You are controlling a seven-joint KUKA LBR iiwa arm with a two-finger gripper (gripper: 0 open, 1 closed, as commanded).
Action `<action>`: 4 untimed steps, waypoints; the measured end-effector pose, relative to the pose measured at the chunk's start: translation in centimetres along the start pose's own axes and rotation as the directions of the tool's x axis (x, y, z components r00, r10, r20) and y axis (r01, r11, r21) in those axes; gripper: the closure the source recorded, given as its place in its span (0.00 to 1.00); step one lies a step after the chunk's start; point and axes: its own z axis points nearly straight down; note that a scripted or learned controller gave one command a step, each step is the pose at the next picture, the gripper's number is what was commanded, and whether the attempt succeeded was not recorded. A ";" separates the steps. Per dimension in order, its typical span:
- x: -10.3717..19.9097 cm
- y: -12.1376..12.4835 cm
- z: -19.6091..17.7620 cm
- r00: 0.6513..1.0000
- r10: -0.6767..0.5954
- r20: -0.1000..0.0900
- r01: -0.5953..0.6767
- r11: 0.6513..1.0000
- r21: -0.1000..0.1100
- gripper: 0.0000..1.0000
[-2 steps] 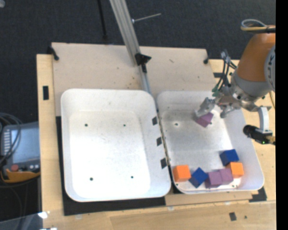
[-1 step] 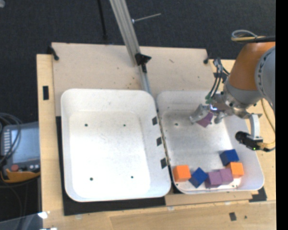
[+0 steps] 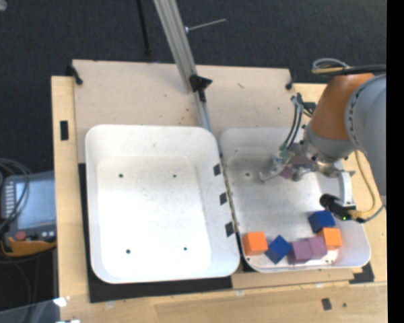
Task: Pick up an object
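Blocks [image 3: 296,242] lie well apart from the jaws [image 3: 275,170].

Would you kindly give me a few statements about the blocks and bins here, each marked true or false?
1. All blocks lie in the right bin. True.
2. An orange block sits beside a blue block. True.
3. The left bin holds a purple block. False: the purple block lies in the right bin.
4. The gripper hovers over the left bin. False: it is over the right bin.

One fixed overhead camera, slanted down on both bins [image 3: 155,136]
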 end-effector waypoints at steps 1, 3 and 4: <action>-0.1 0.1 -1.3 1.000 0.003 0.000 -0.003 1.000 -0.006 1.00; 0.1 -0.5 -11.4 1.000 -0.004 -0.002 0.004 1.000 -0.006 1.00; 0.1 -1.2 -17.5 1.000 -0.006 -0.001 0.006 1.000 -0.007 1.00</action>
